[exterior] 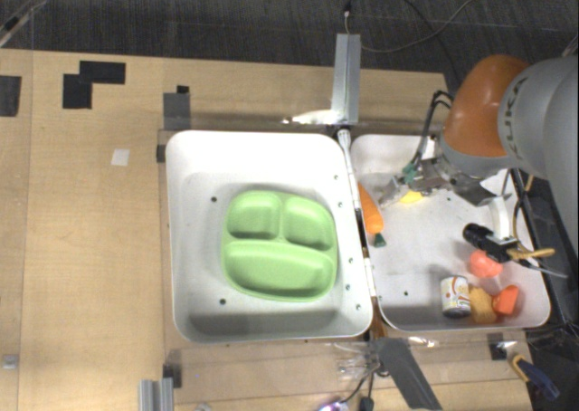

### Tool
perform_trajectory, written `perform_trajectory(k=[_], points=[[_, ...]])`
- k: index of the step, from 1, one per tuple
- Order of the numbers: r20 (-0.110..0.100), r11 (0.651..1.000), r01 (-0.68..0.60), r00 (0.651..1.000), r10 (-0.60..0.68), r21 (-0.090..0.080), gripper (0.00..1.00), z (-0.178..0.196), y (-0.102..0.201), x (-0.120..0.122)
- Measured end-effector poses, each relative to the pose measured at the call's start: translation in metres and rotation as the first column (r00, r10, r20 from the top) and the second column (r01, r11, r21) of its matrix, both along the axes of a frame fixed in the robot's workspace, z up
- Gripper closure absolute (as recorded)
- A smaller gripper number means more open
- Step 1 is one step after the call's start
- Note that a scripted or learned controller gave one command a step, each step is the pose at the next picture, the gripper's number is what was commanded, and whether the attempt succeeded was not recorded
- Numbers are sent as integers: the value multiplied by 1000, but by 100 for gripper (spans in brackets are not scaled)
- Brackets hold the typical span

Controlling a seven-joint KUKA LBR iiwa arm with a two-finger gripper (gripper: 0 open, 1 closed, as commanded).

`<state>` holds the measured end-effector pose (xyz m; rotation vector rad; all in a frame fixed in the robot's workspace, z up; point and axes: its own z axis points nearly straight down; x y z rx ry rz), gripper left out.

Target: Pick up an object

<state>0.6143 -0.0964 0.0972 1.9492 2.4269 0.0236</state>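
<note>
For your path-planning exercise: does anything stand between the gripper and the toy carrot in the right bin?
Nothing visible does. The gripper sits over a small yellow object, and bare bin floor separates it from the toy carrot along the right bin's left wall.

Two white bins sit side by side on the wooden surface (81, 246). The left bin (194, 310) holds a green divided tray (279, 244). In the right bin (425, 305), the gripper (412, 185) hangs over a yellow object (410, 198); a carrot (369, 214) lies along the left wall, and a can (454, 296) and orange pieces (498, 299) cluster in the near right corner.
</note>
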Motion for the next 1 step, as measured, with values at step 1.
perform_trajectory(k=[1], points=[[-4,1000,10,1000,-10,2,0,1,1,39]])
